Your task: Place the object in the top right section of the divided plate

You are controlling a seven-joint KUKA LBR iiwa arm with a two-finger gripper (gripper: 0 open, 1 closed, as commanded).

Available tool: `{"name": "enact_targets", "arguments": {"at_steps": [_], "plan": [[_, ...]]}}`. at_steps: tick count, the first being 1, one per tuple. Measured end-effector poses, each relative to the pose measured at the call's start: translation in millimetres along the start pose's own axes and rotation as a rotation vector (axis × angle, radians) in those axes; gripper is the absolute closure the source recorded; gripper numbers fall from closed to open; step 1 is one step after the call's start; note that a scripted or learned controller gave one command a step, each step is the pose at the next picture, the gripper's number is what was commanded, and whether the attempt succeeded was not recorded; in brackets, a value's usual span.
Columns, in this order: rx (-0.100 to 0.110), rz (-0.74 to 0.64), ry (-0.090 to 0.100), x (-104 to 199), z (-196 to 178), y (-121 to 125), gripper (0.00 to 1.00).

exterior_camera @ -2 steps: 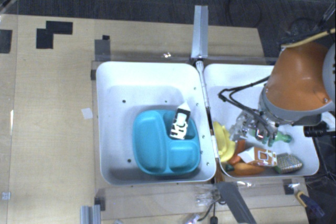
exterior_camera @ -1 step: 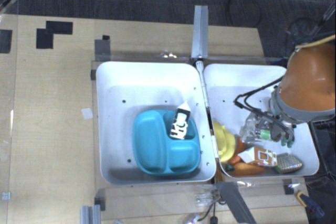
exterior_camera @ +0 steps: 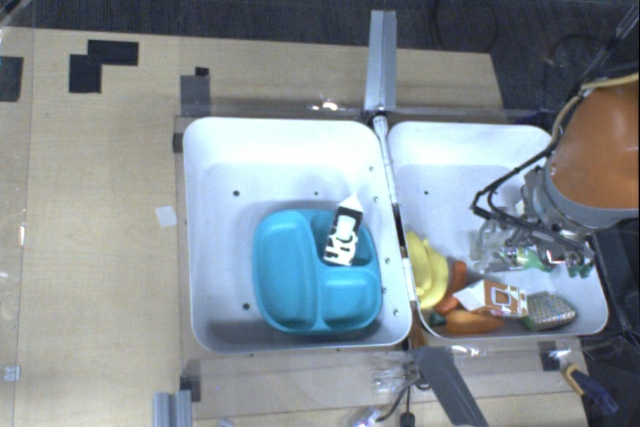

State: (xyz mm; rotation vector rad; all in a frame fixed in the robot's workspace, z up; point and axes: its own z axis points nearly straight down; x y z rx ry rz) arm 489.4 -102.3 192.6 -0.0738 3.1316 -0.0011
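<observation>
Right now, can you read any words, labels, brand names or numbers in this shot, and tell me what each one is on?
No text can be read.
Black-and-white object in the blue divided plate's top right section: dark markings, too blurred to read.
Orange-and-white packet in the right bin: printed pattern, too small to read.

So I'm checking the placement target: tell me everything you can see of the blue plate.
The plate is a light blue divided dish, plastic by its look, with rounded corners: one long section on its left and two smaller ones on its right. It lies flat in the left bin, toward the near right side, turned slightly. A small black-and-white object rests in its top right section, leaning over the rim. The other sections look bare.
</observation>
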Motion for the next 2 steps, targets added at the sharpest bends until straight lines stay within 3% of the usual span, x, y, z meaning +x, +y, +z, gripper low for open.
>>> {"name": "enact_targets", "arguments": {"at_steps": [1, 2], "plan": [[-0.001, -0.138, 0.002, -3.8, 19.7, -27.0, 1.00], [-0.002, -0.261, 0.001, -27.5, 4.2, 32.7, 1.00]]}}
